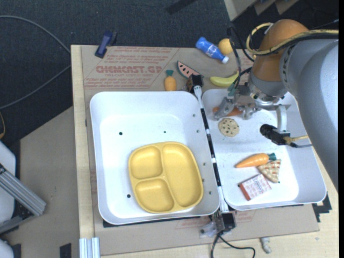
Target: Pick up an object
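My gripper [236, 104] hangs low over the far left corner of the right bin [306, 190]. A small orange-red item [221, 111] lies right beside it, partly hidden under it; whether they touch I cannot tell. A round chocolate-chip cookie [229, 127] sits just in front of the gripper. Nearer the front lie a toy carrot [252, 160], a pizza slice [270, 171] and a red packet [254, 186].
The left bin [107, 117] holds a yellow divided plate [164, 176]. Behind the bins on the board lie a banana [224, 80], a blue bottle [210, 49], a yellow fruit [226, 46], a watermelon slice [185, 69], a small orange toy [170, 83] and a blue item [105, 43].
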Robot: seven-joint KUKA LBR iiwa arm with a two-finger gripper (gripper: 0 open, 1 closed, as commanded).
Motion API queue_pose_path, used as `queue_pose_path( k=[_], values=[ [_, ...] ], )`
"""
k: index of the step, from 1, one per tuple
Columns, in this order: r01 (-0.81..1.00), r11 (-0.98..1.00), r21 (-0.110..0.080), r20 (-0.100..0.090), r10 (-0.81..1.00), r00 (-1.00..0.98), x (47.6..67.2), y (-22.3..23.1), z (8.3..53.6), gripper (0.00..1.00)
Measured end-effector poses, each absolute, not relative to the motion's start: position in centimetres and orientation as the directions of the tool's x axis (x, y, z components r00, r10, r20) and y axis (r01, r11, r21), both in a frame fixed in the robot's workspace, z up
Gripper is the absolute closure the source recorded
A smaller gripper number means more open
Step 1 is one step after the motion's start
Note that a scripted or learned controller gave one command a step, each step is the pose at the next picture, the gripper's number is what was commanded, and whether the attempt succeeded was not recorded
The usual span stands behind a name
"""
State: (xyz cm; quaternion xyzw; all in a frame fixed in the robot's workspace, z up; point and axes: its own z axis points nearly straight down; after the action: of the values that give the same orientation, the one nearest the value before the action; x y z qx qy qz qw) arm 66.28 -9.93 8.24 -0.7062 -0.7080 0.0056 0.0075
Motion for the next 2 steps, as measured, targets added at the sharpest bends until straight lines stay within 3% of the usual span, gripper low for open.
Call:
queue_pose_path(
  k=[1,2],
  values=[
    [1.000,0.000,-0.002,0.001,1.000,0.000,66.62,-9.37,8.59,0.00],
    [1.000,0.001,-0.002,0.000,1.000,-0.001,66.63,-9.21,8.48,0.00]
  ],
)
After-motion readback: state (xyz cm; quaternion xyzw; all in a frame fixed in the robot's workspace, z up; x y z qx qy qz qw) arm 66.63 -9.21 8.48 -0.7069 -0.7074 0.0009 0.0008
